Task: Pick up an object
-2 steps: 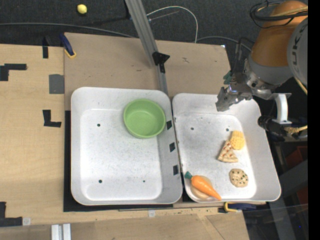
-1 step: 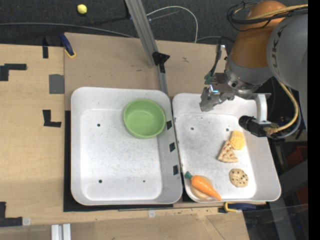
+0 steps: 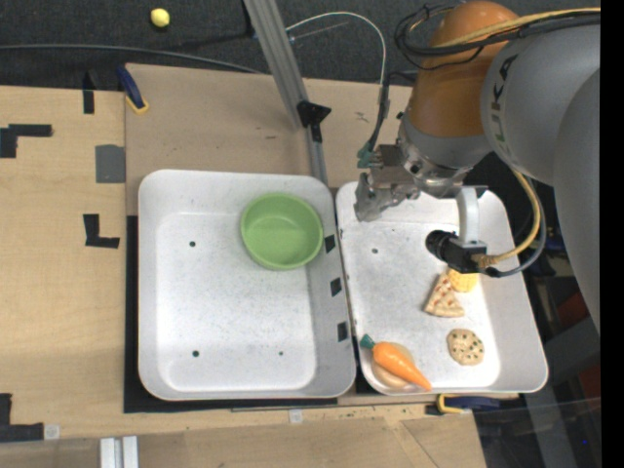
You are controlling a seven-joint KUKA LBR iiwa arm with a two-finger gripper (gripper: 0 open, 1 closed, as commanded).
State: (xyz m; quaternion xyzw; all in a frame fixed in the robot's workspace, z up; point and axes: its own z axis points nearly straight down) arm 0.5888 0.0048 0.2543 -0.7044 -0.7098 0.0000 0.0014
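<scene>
Part of "KUKA" lettering stands on the grey arm point(image 3: 546, 96).

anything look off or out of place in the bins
The carrot lies up on the near rim of the right bin, half over the edge rather than flat on the floor like the pizza slice and cookie.

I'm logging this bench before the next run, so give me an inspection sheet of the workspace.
Surface: left bin and right bin side by side on the bench.
Job's things: green bowl in left bin; carrot, cookie, pizza slice in right bin.
Clutter: yellow ball beyond the bench.
Tool: over right bin's far left corner, nothing seen in it.
Cables: yellow cable by the wrist.
Surroundings: slanted metal pole.
</scene>
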